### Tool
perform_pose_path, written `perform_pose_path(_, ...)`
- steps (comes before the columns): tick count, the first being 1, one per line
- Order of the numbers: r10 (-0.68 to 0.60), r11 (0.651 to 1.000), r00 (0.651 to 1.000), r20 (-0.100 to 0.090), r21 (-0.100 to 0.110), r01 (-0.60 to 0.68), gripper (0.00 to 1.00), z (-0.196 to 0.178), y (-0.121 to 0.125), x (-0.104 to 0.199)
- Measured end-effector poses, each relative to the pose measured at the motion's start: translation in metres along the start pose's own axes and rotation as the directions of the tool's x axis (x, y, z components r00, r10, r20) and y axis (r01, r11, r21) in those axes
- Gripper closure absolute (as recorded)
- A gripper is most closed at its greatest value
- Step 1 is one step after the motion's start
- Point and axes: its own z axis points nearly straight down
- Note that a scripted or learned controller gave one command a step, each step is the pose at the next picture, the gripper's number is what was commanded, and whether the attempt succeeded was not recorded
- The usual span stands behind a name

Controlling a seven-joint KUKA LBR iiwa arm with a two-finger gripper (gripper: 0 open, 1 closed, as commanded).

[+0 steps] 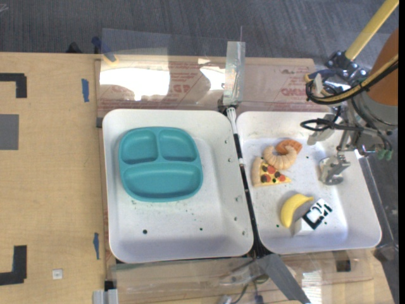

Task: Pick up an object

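Right bin (354,233); gripper (331,171) above

One fixed camera looks down aslant on both bins (177,249).

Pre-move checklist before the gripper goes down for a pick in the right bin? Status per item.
1. Targets present in the right white bin: ok. Yellow toy banana, toy pizza slice and orange toy croissant all lie there.
2. Gripper over the right bin: ok, near its right side.
3. Gripper lined up over a target: not ok. It sits right of the croissant and pizza slice, above the banana.
4. Finger state: cannot tell.
5. Targets separable: not ok for the croissant and pizza slice, which touch; ok for the banana, though a black-and-white tag lies against it.
6. Teal divided plate out of the path: ok, it sits in the left bin.
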Motion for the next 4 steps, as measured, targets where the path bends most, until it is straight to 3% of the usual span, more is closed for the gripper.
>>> perform_pose_path(1, 0.415, 0.91, 0.91, -0.01, 0.002, -0.415, 0.0, 0.113, -0.002, 0.028)
perform_pose_path(2, 0.412, 0.911, 0.911, 0.004, 0.0, -0.412, 1.0, 0.098, -0.001, 0.023)
perform_pose_path(3, 0.584, 0.812, 0.812, 0.007, -0.005, -0.584, 1.0, -0.049, 0.061, 0.024)
perform_pose_path(4, 0.319, 0.948, 0.948, -0.007, 0.001, -0.319, 1.0, 0.045, 0.085, 0.088)
